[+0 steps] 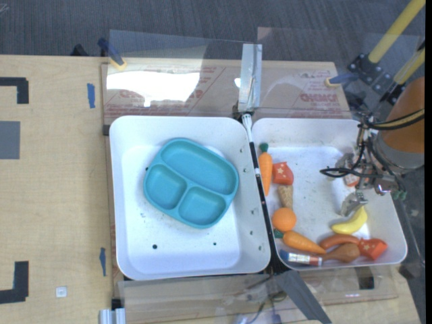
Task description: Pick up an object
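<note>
The arm reaches in from the right and holds the hand [356, 198] low inside the right bin [317, 155], near its right wall. Whether the hand is clenched or released cannot be told, since cables and the wrist crowd over it, and nothing shows between its tips.

Just below the hand lies a yellow banana [352, 223], close enough that it looks like the thing being gone after, though touching or apart is unclear. Further below, along the bin's near edge, sit a brown piece and a red pepper [373, 248], with a long carrot [302, 241] off to the hand's lower left. Well to its left, an orange ball [284, 219], a tan stick, a red block [282, 174] and a second carrot [265, 170] line the bin's left wall, probably pushed there because the toys roll or slide to the edges.

The left bin [128, 181], well apart from the hand, holds a blue divided plate [191, 182].

The low, vertical pose suits a straight downward grasp; the banana's curve could slip sideways if the hand closes off-centre.
</note>
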Controlling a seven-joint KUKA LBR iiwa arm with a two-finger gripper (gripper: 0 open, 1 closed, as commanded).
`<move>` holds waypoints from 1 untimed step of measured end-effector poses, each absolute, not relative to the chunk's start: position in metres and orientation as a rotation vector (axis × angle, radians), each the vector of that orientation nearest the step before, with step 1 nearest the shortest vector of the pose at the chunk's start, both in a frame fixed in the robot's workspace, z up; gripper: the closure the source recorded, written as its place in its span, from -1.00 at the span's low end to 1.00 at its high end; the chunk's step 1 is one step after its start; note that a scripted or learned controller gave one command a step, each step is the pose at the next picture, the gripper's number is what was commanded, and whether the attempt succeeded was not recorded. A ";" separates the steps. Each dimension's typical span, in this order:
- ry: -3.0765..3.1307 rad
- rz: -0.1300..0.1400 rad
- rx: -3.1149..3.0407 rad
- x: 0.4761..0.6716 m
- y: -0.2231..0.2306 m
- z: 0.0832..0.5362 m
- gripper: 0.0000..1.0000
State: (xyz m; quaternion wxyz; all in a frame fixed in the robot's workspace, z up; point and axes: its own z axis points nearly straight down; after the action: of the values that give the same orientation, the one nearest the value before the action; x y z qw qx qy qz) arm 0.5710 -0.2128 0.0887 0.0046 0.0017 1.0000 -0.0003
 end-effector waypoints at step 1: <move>3.116 -0.008 0.004 0.576 -0.213 0.103 1.00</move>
State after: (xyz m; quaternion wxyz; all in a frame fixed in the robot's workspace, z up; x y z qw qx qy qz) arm 0.5757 -0.2129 0.1033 0.0129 0.0012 0.9999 -0.0027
